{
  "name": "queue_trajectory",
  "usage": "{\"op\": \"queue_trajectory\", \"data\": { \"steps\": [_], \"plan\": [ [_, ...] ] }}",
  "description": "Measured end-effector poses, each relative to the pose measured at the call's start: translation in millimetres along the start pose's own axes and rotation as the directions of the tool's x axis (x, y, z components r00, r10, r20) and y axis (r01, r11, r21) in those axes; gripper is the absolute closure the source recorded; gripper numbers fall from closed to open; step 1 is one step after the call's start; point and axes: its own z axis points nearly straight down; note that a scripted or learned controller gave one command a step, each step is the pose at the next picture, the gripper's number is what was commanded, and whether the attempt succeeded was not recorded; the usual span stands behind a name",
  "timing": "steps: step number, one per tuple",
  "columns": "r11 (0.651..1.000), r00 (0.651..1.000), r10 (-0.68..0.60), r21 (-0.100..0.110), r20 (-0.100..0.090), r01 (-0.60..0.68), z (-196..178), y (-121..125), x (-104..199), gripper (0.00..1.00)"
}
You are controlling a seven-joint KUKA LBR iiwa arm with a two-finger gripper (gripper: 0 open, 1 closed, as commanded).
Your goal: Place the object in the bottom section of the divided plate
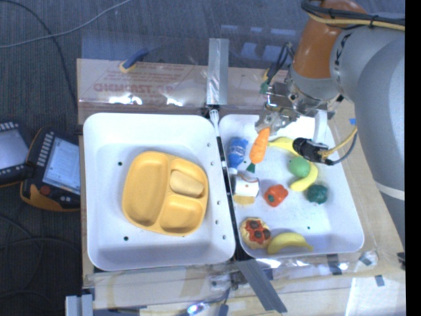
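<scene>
A yellow divided plate (150,196) lies in the left bin (105,242). A tan bread-like piece (187,183) rests in its upper right section; the section at the plate's bottom edge (179,216) holds nothing. Over the far left part of the right bin (342,232), my gripper (269,122) is shut on the upper end of an orange toy carrot (259,146). The carrot hangs tilted, its green end pointing down toward the bin floor.
The right bin holds a blue can (237,151), a white-and-yellow block (245,190), a red pepper (275,194), a green fruit (298,166), bananas (288,243), a dark green piece (317,193) and a round pizza-like toy (254,231). A teach pendant (51,170) lies left of the bins.
</scene>
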Motion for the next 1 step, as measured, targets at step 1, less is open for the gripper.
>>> {"op": "queue_trajectory", "data": {
  "steps": [1],
  "plan": [
    [0.993,0.993,0.116,0.004,-0.007,-0.116,21.8,-55.0,48.1,1.00]
  ]
}}
